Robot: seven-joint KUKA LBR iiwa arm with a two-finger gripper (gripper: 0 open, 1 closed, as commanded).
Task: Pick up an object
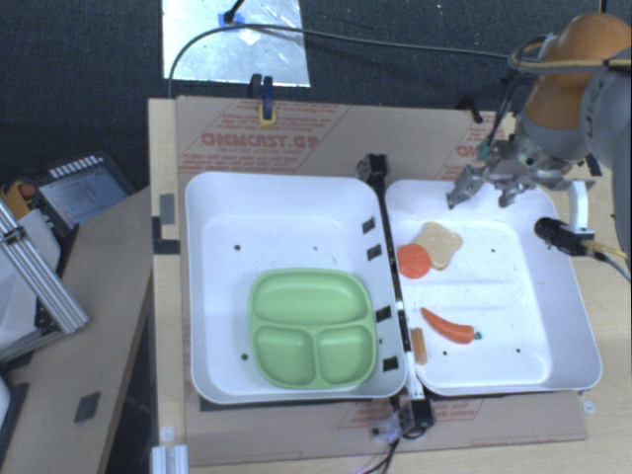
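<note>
Left bin: you have the left bin [212, 205] holding one green divided tray [311, 326] in its near half, three compartments, nothing in them.
Right bin: the right bin [553, 294] holds a tan bread-like piece [440, 243] touching a round orange-red slice [414, 261], a red chili-shaped piece [449, 326] nearer you, and a small orange stick [418, 346] against the left wall.
Chili axis: its long axis runs from upper left to lower right; the dark tip at the right end may be its stem.
Gripper: your gripper [484, 193] hovers over the right bin's far edge, fingers [460, 192] spread, nothing between them.
Desk: the bins sit on a cardboard sheet [296, 136] on the desk [109, 294], beside a dark carpet [79, 57] bearing a shiny metal plate [232, 23].
</note>
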